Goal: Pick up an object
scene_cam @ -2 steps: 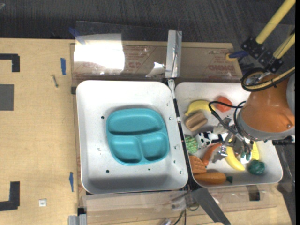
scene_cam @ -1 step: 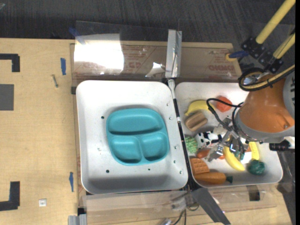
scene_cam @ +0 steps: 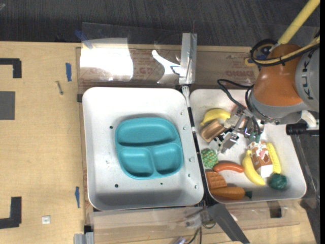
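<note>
Dark carpet runs along the top of my feed, and below it sits the tan counter with some black tape marks and blue tape bits on its left side. Moving right, the left white bin holds a teal divided tray lying flat in the middle, three compartments facing up. Next over, the right white bin is packed with toy food: a yellow banana at upper left touching a brown bread-looking piece, a green leafy thing below those, then a red sausage and an orange carrot near the front wall. Further right are another banana, a corn cob and a dark green lump. The hand hangs low just beside the bread piece, and honestly I can't tell how it's set from this angle. The arm's orange band is above the bin's back right.
</note>
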Controlling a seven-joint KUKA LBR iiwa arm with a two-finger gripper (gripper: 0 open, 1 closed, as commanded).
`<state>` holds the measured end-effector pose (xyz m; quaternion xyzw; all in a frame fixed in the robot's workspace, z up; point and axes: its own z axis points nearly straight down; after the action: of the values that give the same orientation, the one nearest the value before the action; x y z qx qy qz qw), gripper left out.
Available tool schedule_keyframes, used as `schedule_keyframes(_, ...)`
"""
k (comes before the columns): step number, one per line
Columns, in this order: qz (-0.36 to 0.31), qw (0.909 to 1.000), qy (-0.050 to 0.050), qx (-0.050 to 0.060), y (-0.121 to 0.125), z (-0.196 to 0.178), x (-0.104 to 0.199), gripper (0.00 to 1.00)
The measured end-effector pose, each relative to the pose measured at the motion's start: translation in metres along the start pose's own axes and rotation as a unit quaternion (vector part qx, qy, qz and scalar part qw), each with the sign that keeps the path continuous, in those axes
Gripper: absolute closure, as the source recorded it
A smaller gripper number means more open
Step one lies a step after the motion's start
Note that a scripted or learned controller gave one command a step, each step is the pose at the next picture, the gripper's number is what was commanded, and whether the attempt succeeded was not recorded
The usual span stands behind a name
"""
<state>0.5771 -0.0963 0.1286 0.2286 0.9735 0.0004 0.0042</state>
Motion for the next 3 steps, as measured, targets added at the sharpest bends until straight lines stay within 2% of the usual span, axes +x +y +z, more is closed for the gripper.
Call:
schedule_keyframes(1, -0.053, 0.9986, -0.002, 0.0, -0.041, 0.04, -0.009, 0.0)
schedule_keyframes(2, -0.081, 0.9968, 0.001, 0.001, -0.088, 0.04, 0.042, 0.0)
schedule_keyframes(3, -0.081, 0.9967, 0.0, 0.0, -0.087, 0.029, 0.042, 1.0)
